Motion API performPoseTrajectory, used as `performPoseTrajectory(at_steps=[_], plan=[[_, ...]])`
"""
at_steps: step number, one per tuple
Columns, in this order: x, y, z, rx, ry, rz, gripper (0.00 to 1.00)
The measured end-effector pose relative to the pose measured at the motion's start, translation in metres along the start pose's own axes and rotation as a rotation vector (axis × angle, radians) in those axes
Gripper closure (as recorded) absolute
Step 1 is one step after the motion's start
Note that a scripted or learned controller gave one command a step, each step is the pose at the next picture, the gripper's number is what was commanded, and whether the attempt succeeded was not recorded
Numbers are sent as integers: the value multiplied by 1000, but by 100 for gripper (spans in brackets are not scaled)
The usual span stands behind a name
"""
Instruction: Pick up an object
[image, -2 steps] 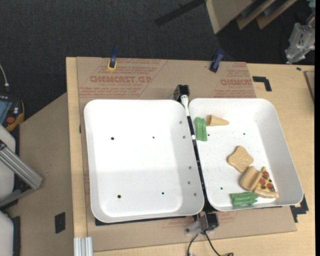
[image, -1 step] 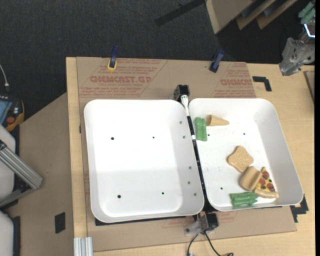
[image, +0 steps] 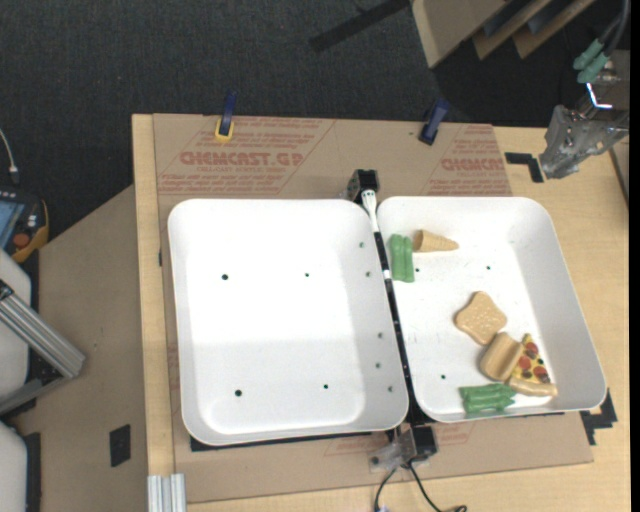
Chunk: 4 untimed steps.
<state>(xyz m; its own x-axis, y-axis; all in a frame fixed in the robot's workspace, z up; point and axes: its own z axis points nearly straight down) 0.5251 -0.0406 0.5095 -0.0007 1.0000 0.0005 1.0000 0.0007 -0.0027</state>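
The right bin (image: 540, 225) holds toy food. A green stick (image: 401, 258) lies along its left wall, with a tan cone (image: 433, 241) just to the right of it. A toast slice (image: 481, 316) sits mid-bin. Below it a brown bread roll (image: 497, 356) touches a pizza slice (image: 530, 368). A green leafy piece (image: 486, 399) lies at the front rim. My gripper (image: 568, 152) hangs at the upper right, outside the bin past its far right corner and well away from all the food. Nothing shows between its fingers.
The left bin (image: 190, 300) sits beside the right one on a cardboard sheet (image: 160, 160). Blue clamps (image: 227, 112) (image: 434, 122) pin the far edge. A black clip (image: 362, 185) joins the bins at the back, and a cable (image: 400, 478) trails from the front.
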Motion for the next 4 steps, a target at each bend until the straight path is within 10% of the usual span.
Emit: performPoseTrajectory(at_steps=[1,2,3,4], plan=[[32,-26,17,0,0,-1,100],[31,-25,16,-2,-1,0,0],[95,-46,-27,-7,0,-2,0],[95,-45,-36,-8,0,0,100]])
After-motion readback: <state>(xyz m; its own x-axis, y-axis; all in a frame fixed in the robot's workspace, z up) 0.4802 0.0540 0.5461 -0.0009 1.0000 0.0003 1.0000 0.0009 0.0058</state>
